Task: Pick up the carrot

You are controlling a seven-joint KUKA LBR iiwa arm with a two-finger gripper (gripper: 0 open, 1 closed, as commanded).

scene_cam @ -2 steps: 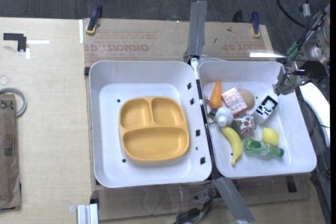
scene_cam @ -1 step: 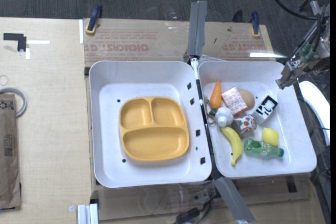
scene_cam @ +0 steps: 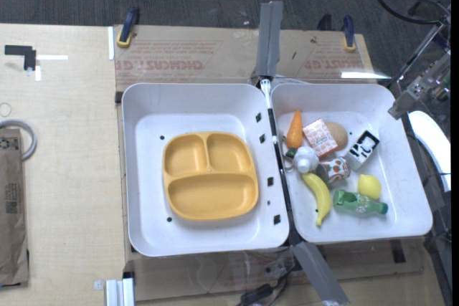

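Nearest the camera, at the front of the right bin [scene_cam: 419,226], we note a green bottle [scene_cam: 360,203] lying on its side, with a banana [scene_cam: 318,195] just left of it, running front to back. A lemon [scene_cam: 368,185] sits just behind the bottle. Further in we see a small round can [scene_cam: 336,170], a white round object [scene_cam: 306,162] and a black-and-white box [scene_cam: 362,146], all crowded together.

Behind these lies the carrot [scene_cam: 295,128], in the back left part of the right bin, near the wall shared with the left bin. Its narrow tip points away from the camera and its thicker end points forward, with a bit of green at that end. Just to its right is a red-and-white packet [scene_cam: 320,137], lying partly over a tan rounded item [scene_cam: 336,132].

The left bin [scene_cam: 140,175] holds a yellow divided plate [scene_cam: 210,175] with three compartments, roughly centred.

At the far right edge we see part of the arm [scene_cam: 423,86] over the bin's back right corner, well apart from the carrot. We cannot tell whether its tool is released or clenched; nothing is visibly grasped.
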